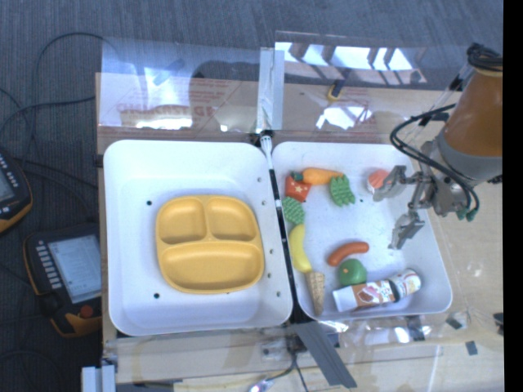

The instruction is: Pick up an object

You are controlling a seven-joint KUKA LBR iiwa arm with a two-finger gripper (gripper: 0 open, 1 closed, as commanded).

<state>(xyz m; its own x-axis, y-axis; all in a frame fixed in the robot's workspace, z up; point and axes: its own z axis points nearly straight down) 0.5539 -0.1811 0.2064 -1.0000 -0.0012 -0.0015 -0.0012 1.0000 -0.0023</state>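
Note:
My gripper [400, 207] hangs over the right side of the right bin [433, 300], its two fingers spread apart with nothing between them. One finger [391, 180] sits beside a small red-and-white piece [377, 179]; the other finger [406, 231] points down toward the bin floor. Toy food lies in this bin: an orange carrot [320, 175], a red pepper [297, 188], two green leafy pieces [341, 191], a yellow banana [300, 248], a red sausage [348, 252], a green lime [352, 272], a cone [316, 289] and a bottle [377, 291] lying on its side.
The left bin [131, 300] holds a yellow divided plate [211, 243]. A ridge [278, 227] separates the two bins. Clear panels stand behind the bins. Cables and a tablet [65, 268] lie on the floor at left.

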